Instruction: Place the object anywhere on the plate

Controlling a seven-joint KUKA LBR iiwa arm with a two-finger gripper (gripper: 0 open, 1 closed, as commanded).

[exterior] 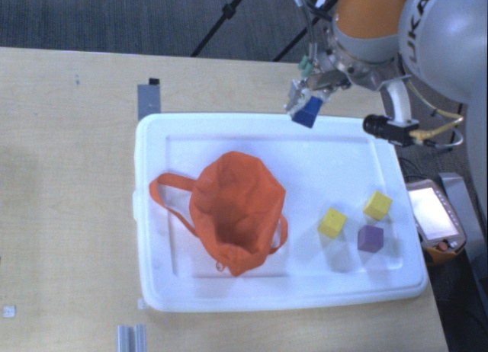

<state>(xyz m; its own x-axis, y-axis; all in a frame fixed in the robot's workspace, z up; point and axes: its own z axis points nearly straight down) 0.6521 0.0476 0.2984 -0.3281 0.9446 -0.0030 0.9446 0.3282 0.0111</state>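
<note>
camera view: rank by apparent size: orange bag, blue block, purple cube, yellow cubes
1. orange bag, far the largest.
2. The rest look about alike: two yellow cubes, purple cube, and blue block between the gripper fingers, partly hidden. No firm ranking.

Bin contents, non-task items

Orange cloth bag [235, 213] slumped open, left-centre of white bin [152, 190]. Two yellow cubes [332, 222] [377, 206] and one purple cube [370, 238] clustered near right wall. Tripod legs [232, 8] on dark carpet beyond bench.
</note>
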